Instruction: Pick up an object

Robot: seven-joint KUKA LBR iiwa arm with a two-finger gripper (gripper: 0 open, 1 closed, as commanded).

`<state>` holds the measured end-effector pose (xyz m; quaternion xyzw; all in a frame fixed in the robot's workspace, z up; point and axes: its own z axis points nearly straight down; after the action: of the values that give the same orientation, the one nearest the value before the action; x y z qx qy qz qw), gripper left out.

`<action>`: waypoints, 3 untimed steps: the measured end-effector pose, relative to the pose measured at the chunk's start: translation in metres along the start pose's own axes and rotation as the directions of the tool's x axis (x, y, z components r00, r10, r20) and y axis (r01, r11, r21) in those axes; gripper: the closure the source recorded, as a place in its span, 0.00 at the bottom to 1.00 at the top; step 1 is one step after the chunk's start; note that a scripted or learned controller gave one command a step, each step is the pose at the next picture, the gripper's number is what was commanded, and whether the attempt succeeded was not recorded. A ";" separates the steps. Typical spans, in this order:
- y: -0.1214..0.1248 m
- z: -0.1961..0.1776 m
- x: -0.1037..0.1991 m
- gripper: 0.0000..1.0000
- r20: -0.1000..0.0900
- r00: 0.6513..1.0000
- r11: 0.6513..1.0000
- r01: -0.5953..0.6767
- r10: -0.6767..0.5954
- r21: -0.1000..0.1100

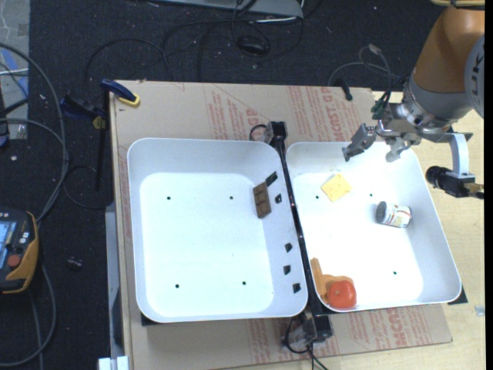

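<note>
My gripper hangs over the far edge of the right bin, its two fingers spread apart with nothing between them. Below and to its left a yellow flat piece lies on the bin floor. A small white can lies on its side near the bin's middle. An orange-red round object with an orange stick beside it sits in the near left corner. A brown block rests against the right wall of the left bin.
Both bins sit on a cardboard sheet over the bench. A black clamp holds the bins together at the far side. Cables run over the dark floor behind. A yellow-and-blue clamp sits at the sheet's far left corner.
</note>
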<state>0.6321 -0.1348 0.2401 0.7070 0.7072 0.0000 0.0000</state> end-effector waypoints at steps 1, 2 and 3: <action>-0.013 -0.040 0.038 0.00 -0.001 1.000 1.000 0.003 -0.003 -0.003; -0.049 -0.067 0.088 0.00 -0.001 1.000 1.000 0.003 -0.003 -0.001; 0.005 -0.067 0.082 0.00 0.000 1.000 1.000 0.001 -0.001 -0.001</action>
<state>0.6370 -0.0526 0.3067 0.7068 0.7075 0.0003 0.0007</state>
